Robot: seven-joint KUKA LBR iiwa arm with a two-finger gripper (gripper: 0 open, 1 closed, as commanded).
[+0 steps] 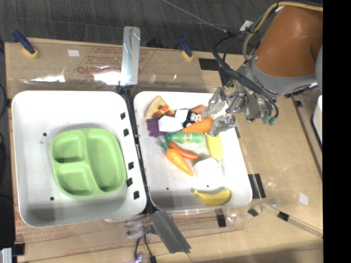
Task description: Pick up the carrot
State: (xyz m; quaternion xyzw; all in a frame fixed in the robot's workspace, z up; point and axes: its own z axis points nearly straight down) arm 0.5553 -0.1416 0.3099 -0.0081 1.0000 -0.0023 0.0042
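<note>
Carrots are the first thing I notice: 2 orange toy carrots sit in the right white bin (233, 171). The upper orange plastic carrot (197, 127) lies roughly level near the bin's far right side, its thick end touching the metal two-finger gripper (221, 116). The gripper's fingers look to be closed around that thick end, so the carrot appears pinched between them, though the tips are partly hidden by the wrist hardware. The grey arm with its orange band (288, 34) comes in from the right and hangs over the bin's upper right corner.

The second orange carrot with a green tip (180, 160) lies on a slant near the bin's middle, well clear of the gripper. Just above it rests a green toy bottle-like piece (184, 138), and a smaller orange-red pepper-like piece (182, 151) lies between them. A slice of toy pizza (158, 108) sits at the bin's far left corner, a purple piece (152, 128) just below it. A yellow block (214, 147) stands beside a white rounded piece (209, 170), and a yellow toy banana (212, 196) lies at the near edge.

In the left white bin (27, 108) rests a light green plastic tray with 3 compartments (88, 161).
</note>
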